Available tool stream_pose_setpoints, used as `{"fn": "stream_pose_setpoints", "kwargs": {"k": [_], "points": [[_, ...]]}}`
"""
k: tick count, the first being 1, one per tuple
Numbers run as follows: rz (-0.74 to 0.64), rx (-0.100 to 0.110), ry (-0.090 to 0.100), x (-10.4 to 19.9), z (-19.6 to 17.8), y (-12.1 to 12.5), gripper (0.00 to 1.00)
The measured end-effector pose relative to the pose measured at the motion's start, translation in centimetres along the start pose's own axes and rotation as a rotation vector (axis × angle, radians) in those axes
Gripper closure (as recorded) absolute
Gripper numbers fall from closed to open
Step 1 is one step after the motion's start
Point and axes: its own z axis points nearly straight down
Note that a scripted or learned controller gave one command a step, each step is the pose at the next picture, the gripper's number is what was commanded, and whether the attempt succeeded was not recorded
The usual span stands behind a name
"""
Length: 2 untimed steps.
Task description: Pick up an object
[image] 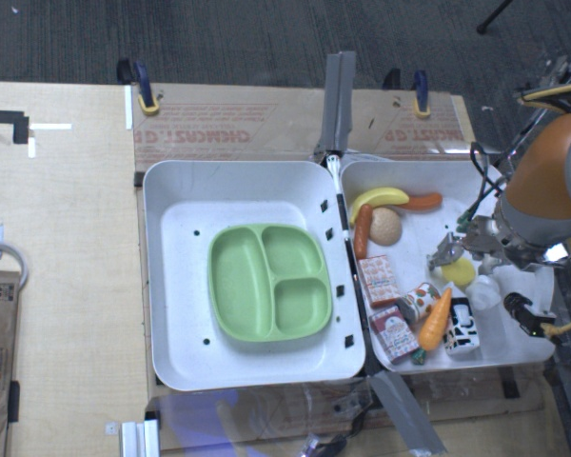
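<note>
The grey arm with its orange band is reaching into the right-hand shallow white bin, and its two-finger gripper is hanging just above a small round yellow fruit; whether the gripper is wide or narrow cannot be told from this angle. Left of the yellow fruit, a red-and-white can and an orange plastic carrot are lying close together. Farther left of the fruit a yellow banana, a round tan ball and a red sausage are sitting. Well left of it, a green three-compartment plate is resting in the left-hand white bin.
</note>
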Motion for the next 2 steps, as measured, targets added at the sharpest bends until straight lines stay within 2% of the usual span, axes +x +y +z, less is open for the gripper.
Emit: {"fn": "stream_pose_setpoints", "kwargs": {"k": [1, 2], "points": [[0.003, 0.004, 0.0, -0.1, -0.6, 0.0, 1.0], [0.033, 0.0, -0.002, 7.0, -13.0, -0.4, 1.0]]}}
